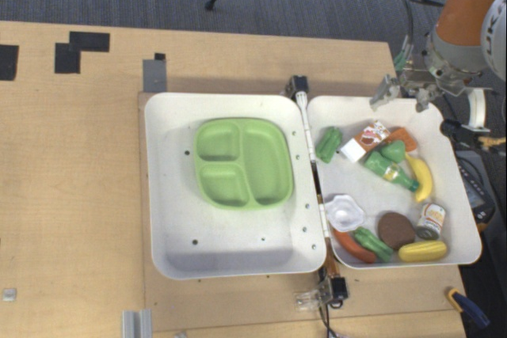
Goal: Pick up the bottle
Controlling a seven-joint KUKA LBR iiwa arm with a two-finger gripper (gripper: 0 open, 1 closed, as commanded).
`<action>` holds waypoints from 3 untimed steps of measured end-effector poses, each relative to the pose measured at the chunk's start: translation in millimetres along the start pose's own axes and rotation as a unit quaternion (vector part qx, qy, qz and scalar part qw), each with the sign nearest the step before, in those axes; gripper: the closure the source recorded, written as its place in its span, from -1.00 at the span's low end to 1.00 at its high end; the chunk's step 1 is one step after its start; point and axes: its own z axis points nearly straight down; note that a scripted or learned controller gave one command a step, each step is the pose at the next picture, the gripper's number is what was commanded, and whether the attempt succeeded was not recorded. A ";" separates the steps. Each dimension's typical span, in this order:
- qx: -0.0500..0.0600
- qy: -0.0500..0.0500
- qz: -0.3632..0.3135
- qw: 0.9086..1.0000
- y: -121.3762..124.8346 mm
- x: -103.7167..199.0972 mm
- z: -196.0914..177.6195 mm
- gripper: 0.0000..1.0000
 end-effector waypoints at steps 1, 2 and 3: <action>0.001 0.001 -0.103 0.995 -75.7 44.0 100.5 -1.00; 0.011 0.003 -0.061 0.998 -24.0 44.1 118.7 -1.00; -0.001 0.000 -0.047 0.999 -87.4 38.9 116.3 -1.00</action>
